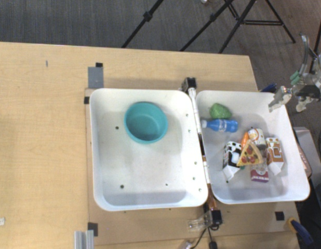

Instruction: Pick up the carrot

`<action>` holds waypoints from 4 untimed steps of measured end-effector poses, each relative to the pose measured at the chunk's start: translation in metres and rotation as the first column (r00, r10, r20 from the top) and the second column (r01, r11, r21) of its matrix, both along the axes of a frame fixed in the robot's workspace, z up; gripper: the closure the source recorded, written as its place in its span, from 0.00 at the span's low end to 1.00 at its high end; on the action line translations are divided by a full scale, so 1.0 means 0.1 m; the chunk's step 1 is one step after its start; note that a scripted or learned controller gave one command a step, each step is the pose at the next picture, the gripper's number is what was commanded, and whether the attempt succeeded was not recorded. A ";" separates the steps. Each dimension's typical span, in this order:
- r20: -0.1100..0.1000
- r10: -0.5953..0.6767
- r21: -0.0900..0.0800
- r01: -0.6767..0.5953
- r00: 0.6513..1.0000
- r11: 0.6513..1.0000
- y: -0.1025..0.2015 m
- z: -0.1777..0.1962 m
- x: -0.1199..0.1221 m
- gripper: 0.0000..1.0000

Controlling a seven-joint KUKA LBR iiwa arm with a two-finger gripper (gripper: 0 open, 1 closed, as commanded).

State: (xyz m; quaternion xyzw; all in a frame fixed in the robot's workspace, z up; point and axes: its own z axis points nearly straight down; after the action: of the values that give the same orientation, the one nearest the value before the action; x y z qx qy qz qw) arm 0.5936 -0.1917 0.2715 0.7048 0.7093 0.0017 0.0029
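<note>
A pale wooden desk (41,139) sits on dark grey carpet (72,12), tripod legs (238,4) behind. The carrot (252,137) lies in the right bin (298,191) among packets. The hand (293,95) hovers over that bin's far right corner; its grip I cannot tell.

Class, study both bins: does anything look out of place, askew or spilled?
Nothing is spilled. The right bin holds a jumbled cluster: a blue bottle lying on its side and cartons leaning against each other. The teal bowl sits upright, alone, in the left bin.

High slanted view over both bins (150,201)
</note>
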 end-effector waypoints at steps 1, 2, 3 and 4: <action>-0.002 -0.161 0.002 0.161 0.987 0.987 0.52 -0.64 0.51 0.00; -0.001 0.031 0.002 -0.031 1.000 1.000 0.97 -1.56 0.77 0.00; 0.005 0.039 -0.001 -0.039 0.999 0.999 0.72 -0.14 -0.11 0.00; -0.003 0.017 0.002 -0.017 1.000 1.000 1.00 -1.07 0.48 0.00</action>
State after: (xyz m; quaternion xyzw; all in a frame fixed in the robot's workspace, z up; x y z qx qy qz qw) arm 0.6419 -0.0916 0.1646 0.6988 0.7154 0.0013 0.0013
